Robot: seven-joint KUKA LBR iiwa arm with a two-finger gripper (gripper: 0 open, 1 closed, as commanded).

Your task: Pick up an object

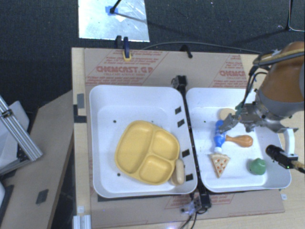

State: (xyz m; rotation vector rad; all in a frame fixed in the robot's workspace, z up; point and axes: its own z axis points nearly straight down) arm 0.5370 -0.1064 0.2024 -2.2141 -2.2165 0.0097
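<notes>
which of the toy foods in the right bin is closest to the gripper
The blue bottle: the gripper sits right at its top end. The drumstick, pizza slice and green toy lie farther off.

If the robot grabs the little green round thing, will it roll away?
Probably, yes. The green ball-like toy looks rounded, so a nudge could send it rolling across the right bin. It looks small and likely light, and its smooth curve may slip between the fingers.
</notes>
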